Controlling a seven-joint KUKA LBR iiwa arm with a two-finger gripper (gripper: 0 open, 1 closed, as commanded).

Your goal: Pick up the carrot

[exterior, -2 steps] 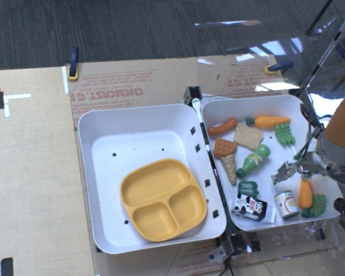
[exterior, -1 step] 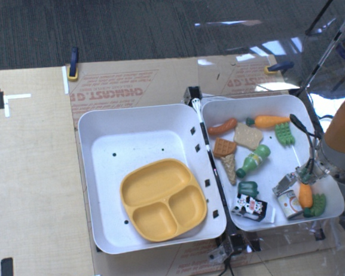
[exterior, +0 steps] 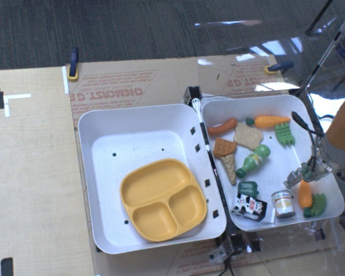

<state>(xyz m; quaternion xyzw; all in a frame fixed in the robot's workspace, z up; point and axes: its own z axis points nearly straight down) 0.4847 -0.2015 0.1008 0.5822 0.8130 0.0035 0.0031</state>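
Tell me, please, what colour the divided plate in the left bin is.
The plate is yellow, seen plainly in the camera view.

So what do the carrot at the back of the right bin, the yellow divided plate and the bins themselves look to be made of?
Carrot: likely moulded plastic toy food, with uniform orange, a smooth surface and a green cap. Yellow divided plate: probably matte plastic, one even colour with soft rounded rims. Bins: white, thin-walled, apparently plastic with a slight sheen, though painted metal cannot be ruled out.

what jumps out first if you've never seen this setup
The big yellow divided plate in the left bin draws the eye first. Next, the toy food crowding the right bin: a carrot along its far wall and a green bottle mid-bin. The end effector hangs low near another small carrot.
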